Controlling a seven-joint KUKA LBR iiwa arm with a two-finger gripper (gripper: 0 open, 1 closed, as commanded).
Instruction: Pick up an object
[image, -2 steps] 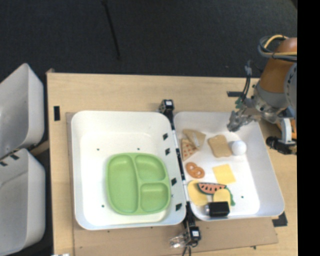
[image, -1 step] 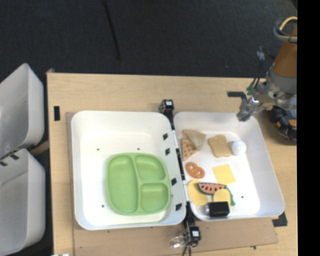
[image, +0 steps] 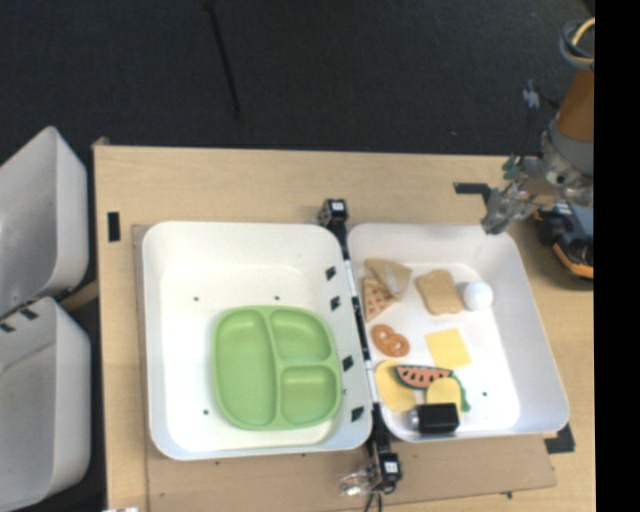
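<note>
— Nearest us, at the front of the right bin (image: 535, 330), what's that dark thing?

— A small black block (image: 437, 418), lying right against the near wall. Just behind it there's a watermelon slice (image: 424, 377) resting partly on a yellow piece (image: 397, 390), and a green bit (image: 463, 390) curls along its right side.

— And the left bin (image: 180, 270)?

— It holds a green divided plate (image: 275, 367) with three compartments, sitting toward the near right corner of that bin.

— Going further back on the right?

— A yellow cheese square (image: 448, 348) lies about mid-bin, with an orange pretzel ring (image: 390, 341) to its left, close to the wall the bins share. Beyond those, a tan slice of bread (image: 437, 291) sits touching a white ball (image: 477, 295) on its right. Left of the bread are a waffle-patterned wedge (image: 376, 298) and a beige folded piece (image: 389, 274), overlapping each other.

— Where's the arm (image: 572, 130)?

— Far right, past the back corner of the right bin. The gripper (image: 500, 212) hangs over the bench (image: 250, 180) just outside the bin's far right rim, well apart from everything in it.

— Is it holding anything?

— Nothing shows between its fingers. Whether they're spread or closed I cannot tell from here; it's too small and cluttered
</note>
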